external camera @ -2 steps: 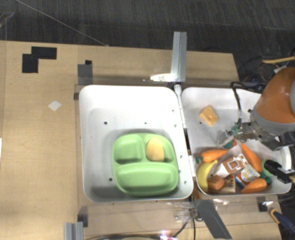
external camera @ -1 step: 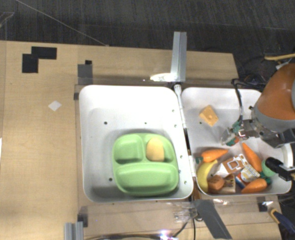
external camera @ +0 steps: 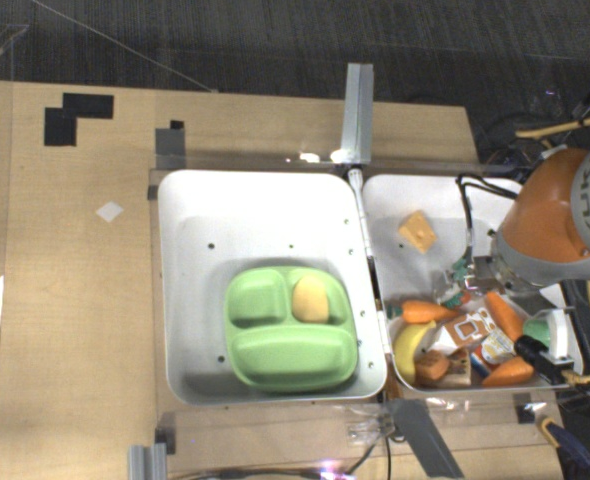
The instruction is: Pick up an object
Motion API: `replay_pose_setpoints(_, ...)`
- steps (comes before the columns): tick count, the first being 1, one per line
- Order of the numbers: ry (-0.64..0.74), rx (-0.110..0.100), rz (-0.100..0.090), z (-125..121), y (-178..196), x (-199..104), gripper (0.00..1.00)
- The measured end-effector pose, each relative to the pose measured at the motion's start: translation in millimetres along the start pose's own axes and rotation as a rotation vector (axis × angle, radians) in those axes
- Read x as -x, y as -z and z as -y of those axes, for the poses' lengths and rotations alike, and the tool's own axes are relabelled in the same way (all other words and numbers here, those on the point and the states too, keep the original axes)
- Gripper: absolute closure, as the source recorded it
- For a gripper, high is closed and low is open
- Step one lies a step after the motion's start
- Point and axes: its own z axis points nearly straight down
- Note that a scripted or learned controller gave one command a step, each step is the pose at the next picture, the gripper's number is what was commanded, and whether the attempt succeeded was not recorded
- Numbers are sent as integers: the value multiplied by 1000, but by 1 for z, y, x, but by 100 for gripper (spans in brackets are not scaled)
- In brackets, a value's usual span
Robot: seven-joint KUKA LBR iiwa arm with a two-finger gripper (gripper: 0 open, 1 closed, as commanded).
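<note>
The grey arm with its orange band (external camera: 550, 213) comes in from the right over the right bin (external camera: 430, 193). Its gripper (external camera: 468, 286) hangs low over a pile of toy food at the bin's front. Just below it lie an orange carrot (external camera: 422, 312), a second carrot (external camera: 505, 315) and a small brown-and-white packet (external camera: 472, 330). A yellow banana (external camera: 408, 348), a brown piece (external camera: 432, 368) and a third carrot (external camera: 508, 372) sit nearer the front wall. A tan wedge (external camera: 417, 231) lies alone further back.
The left bin (external camera: 205, 218) holds a green divided plate (external camera: 290, 353) with a yellow-orange fruit (external camera: 311, 298) in its upper right compartment. A metal post (external camera: 357, 113) stands behind the wall between the bins. Cables run at the far right.
</note>
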Motion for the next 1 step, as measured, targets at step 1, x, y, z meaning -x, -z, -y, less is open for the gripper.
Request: replay_pose_setpoints(1, 102, -21, -11, -33, 120, -48, 100)
